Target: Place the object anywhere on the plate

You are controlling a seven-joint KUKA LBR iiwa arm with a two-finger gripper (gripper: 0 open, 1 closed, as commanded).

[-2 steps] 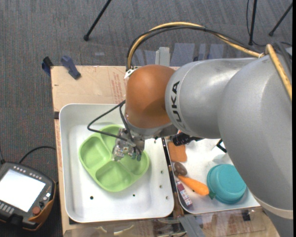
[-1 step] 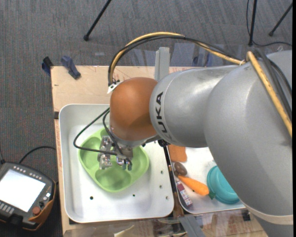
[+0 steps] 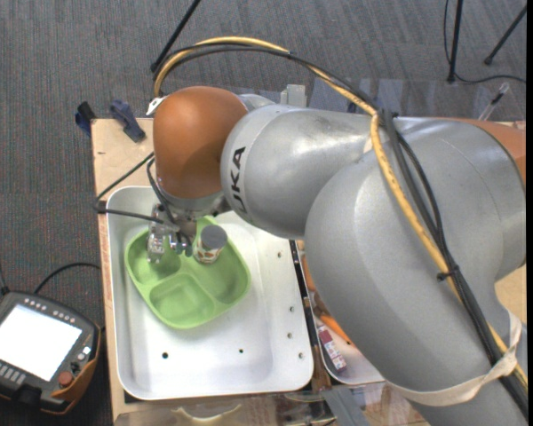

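Note:
A green divided plate lies in the left white bin. A small round can with a grey lid stands upright on the plate's far compartment. My gripper hangs low over the plate's far left part, just left of the can. Its fingers look open, with green plate showing between them and nothing held. The can sits outside the right finger, very close to it; I cannot tell whether they touch. The orange wrist band and the grey arm hide the bin's far right corner.
The right bin is mostly covered by the arm; a red and white object shows in it. A teach pendant lies on the floor at lower left. Blue clamps sit at the bench's far left corner.

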